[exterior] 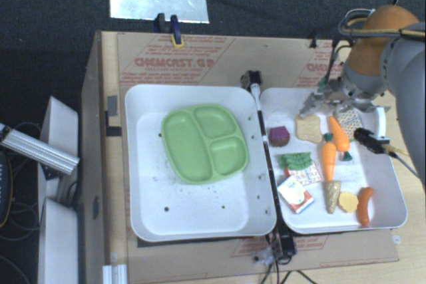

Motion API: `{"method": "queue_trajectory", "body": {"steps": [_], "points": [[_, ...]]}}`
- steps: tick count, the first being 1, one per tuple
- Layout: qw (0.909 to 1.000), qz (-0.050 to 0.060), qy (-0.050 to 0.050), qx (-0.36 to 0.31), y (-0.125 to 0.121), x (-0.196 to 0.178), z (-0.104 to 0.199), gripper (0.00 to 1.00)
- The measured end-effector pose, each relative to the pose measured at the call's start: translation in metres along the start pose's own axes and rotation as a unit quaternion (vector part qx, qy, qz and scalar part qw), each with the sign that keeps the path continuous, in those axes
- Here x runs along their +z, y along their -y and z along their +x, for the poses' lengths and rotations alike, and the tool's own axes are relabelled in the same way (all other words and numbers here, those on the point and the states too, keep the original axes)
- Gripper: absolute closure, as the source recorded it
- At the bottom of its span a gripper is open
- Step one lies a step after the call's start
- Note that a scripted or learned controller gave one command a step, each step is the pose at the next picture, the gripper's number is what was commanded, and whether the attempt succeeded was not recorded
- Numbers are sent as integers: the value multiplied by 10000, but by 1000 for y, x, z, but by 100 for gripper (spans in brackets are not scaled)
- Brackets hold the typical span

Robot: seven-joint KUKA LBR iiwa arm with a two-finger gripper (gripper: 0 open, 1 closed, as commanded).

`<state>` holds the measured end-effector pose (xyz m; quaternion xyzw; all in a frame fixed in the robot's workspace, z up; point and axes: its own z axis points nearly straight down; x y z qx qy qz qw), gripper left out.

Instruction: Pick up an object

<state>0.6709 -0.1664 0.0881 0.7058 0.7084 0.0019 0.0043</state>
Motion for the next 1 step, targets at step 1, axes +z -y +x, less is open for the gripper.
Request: {"method": "queue_trajectory", "body": {"steps": [1], "points": [[10000, 16, -33, -2, 0, 0, -31, 0]]}}
